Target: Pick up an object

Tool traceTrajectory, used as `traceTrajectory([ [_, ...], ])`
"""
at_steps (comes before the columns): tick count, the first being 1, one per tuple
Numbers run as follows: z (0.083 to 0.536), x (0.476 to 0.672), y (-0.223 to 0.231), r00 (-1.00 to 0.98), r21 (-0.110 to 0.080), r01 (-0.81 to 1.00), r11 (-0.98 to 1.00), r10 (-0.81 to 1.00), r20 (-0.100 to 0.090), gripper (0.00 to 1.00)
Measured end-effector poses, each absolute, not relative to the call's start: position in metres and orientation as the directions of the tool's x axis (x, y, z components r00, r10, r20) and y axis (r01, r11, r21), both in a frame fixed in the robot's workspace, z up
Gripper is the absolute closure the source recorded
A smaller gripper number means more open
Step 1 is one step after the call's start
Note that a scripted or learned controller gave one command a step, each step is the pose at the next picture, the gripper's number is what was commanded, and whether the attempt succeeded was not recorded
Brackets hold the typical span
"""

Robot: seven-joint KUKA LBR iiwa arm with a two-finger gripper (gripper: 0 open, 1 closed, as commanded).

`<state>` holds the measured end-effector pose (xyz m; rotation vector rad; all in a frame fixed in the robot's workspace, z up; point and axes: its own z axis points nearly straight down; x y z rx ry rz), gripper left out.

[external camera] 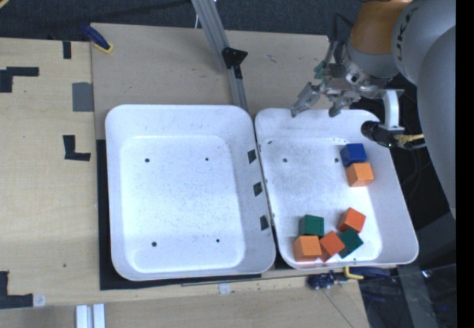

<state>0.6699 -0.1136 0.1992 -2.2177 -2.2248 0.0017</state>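
- a slanted overhead view is given of a pale wooden surface (44, 193) on which two shallow white bins are set side by side.
- the left bin (118, 126) is seen with nothing but a few dark dots on its floor.
- all the objects are held in the right bin (404, 238); seven small blocks are counted there.
- one blue block (353, 153) is placed near the bin's far right side, with an orange block (360, 173) touching it on the near side.
- near the front edge a cluster of five is found: a green block (311, 225), an orange block (306, 247) just in front of it, a red-orange block (332, 245), a second red-orange block (353, 220), and a dark green block (351, 242) partly hidden among them.
- by colour, one blue, two green, and four orange or red-orange blocks are tallied.
- the claw (324, 102) is held above the far rim of the right bin, well apart from every block; its fingers are spread wide and nothing is held between them.
- the step in hand is judged to be the approach, with no block yet chosen or grasped.
- the next move is judged to call for the claw to be carried over a block and lowered around it; the blue and orange pair looks the nearest, though both targets are crowded by touching neighbours.
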Motion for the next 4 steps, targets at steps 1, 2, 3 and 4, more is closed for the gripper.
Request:
traceTrajectory([
  [1, 0.199, 0.67, -0.114, -0.003, -0.002, 1.0, 0.003, 1.0, -0.002, 0.0],
  [2, 0.145, 0.667, -0.124, -0.001, -0.007, 1.0, 0.001, 1.0, -0.001, 0.0],
  [3, 0.091, 0.665, -0.123, -0.002, -0.008, 1.0, 0.002, 1.0, -0.001, 0.0],
  [4, 0.105, 0.667, -0.123, -0.004, -0.002, 1.0, 0.004, 1.0, -0.002, 1.0],
])
